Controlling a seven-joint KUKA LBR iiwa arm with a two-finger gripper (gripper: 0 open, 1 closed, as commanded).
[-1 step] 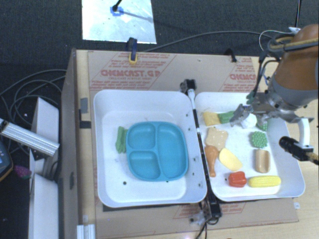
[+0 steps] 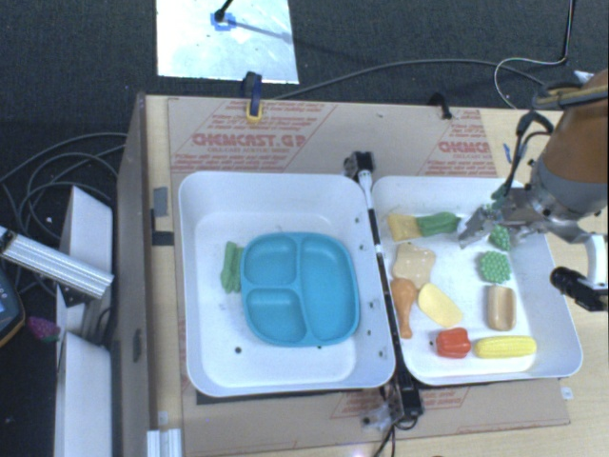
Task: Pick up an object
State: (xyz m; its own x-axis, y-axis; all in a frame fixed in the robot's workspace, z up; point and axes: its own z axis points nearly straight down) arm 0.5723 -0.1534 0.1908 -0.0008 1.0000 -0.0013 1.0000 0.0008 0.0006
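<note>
Gripper fingers spread open over the right bin, green broccoli just near of them; board lettering partly reads "CHEMCAST".

Two white bins are carried on a tan surface printed with red lettering. In the left bin a light blue divided plate and a green pod are seen. In the right bin yellow corn, a red-orange pepper, green broccoli and a yellow lemon are seen. A grey hand is seen beneath an orange band.
</note>
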